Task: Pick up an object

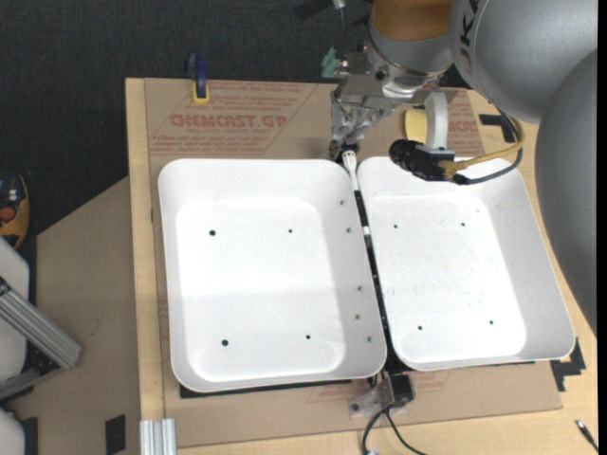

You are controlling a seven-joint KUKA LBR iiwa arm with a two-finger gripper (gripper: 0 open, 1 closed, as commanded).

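The grey arm (531, 36) with its orange band reaches in from 3 o'clock and ends at the 12 o'clock edge of the bins. Its end effector (345, 143) points down right over the dark seam where the two shallow white plastic bins meet. How far the end effector is open cannot be told from this angle.

Just beneath its tip, at the seam's 12 o'clock end, sits a small slender white sliver (349, 162). Whether it is gripped, or merely touching the rim, cannot be told.

The left white bin (256, 282) lies toward 9 o'clock and the right white bin (455, 282) toward 3 o'clock, each floor marked by four small dark dots. Both rest on a brown cardboard sheet with red lettering (247, 119) covering the counter. A small blue and yellow clamp (198, 77) grips the sheet's edge at about 11 o'clock.
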